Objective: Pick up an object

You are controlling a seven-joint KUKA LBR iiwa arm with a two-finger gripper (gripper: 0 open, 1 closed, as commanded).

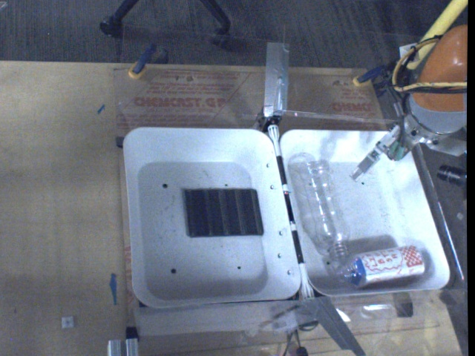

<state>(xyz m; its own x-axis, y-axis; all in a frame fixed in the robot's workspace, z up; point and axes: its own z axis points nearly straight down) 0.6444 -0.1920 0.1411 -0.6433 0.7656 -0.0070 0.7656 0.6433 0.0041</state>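
Observation:
A clear plastic bottle (320,202) lies lengthwise along the left side of the right bin (419,206), with its neck toward the near edge. A red-and-white patterned can with a blue end (387,265) lies on its side at the near wall, close to the bottle's neck. A dark ribbed rectangular pad (223,212) lies flat in the middle of the left bin (148,158). My gripper (361,170) hangs over the far part of the right bin, pointing down and to the left. It is to the right of the bottle's base and apart from it, with nothing seen in its grasp.
The arm's orange band (444,58) and yellow cables sit at the upper right, over the right bin's far corner. A metal bracket (274,87) stands at the far end of the seam between the bins. A tripod base (167,6) is on the floor beyond the bench.

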